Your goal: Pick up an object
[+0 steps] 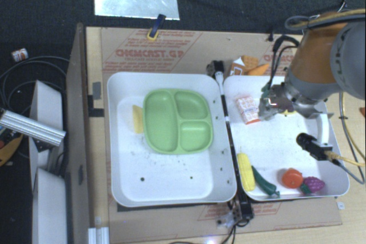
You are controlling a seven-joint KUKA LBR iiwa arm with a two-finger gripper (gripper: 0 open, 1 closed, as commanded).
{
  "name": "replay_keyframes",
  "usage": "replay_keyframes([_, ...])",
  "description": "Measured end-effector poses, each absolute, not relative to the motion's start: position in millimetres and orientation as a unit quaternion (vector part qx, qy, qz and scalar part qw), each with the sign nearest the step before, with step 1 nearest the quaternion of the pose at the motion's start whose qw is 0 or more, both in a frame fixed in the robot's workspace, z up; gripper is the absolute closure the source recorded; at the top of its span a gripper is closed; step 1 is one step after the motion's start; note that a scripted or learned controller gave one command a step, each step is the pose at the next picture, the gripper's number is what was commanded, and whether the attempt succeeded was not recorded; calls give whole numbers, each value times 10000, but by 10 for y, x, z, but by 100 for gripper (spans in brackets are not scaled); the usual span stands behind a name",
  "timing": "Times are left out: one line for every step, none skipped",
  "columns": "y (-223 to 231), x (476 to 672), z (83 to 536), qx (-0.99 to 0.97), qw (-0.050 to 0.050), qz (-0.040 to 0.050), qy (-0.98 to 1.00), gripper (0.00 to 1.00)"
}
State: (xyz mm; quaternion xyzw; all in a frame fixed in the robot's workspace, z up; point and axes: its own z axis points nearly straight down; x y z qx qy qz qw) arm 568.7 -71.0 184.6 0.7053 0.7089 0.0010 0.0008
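My gripper (pixel 268 107) is low in the back half of the right bin (pixel 337 175), under the grey wrist with its orange band. A small red-and-white box (pixel 247 109) lies just to its left, close to or touching it; I cannot tell which. Near the bin's front lie a yellow corn cob (pixel 246 171), a dark green vegetable (pixel 264 182), an orange-red tomato (pixel 291 178) and a purple bunch of grapes (pixel 313 184).
The left bin (pixel 128 180) holds a green divided plate (pixel 176 121) and a small yellow piece (pixel 137 118) at the plate's left. Orange items (pixel 252 67) lie on the cardboard behind the right bin. The middle of the right bin's floor is bare.
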Motion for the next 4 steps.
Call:
replay_keyframes([-711,5691,1954,7048,13,17,7094,100])
replay_keyframes([-711,5690,1950,7050,10,16,7092,0])
replay_keyframes([-990,5952,790,7074,7,-3,7068,0])
replay_keyframes([-983,6181,1003,7055,17,12,7087,0])
